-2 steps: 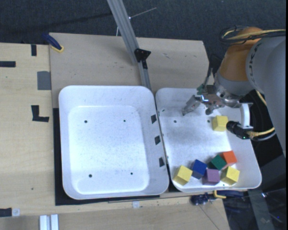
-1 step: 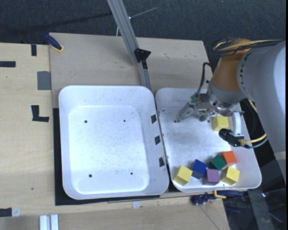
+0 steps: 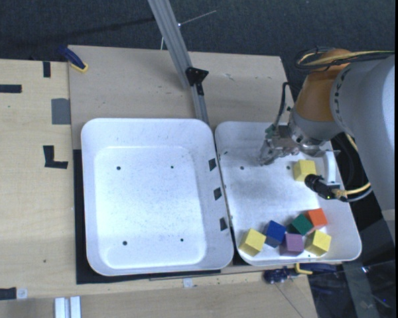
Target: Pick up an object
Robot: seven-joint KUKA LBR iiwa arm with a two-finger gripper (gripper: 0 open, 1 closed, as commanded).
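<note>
The hand (image 3: 273,152) hangs low over the upper part of the right bin (image 3: 252,197), above bare white floor, and whether it is open or closed I cannot tell — it is small and dark against the arm (image 3: 345,105). No block shows in its grip, so as far as can be judged the pick is not yet made.

The candidates all lie in that right bin. One yellow block (image 3: 304,170) sits alone just to the right of the hand, near the cable. The rest cluster along the bin's lower edge: a yellow block (image 3: 253,242), a blue one (image 3: 274,232), a purple one (image 3: 293,243), a green one (image 3: 300,225), an orange one (image 3: 316,217) and another yellow (image 3: 320,242). The left bin (image 3: 93,177) on the desk (image 3: 26,211) holds none of them.

What is left, then, is nearly everything — settling over a block, closing on it and lifting. The lone yellow block looks the nearest choice.
</note>
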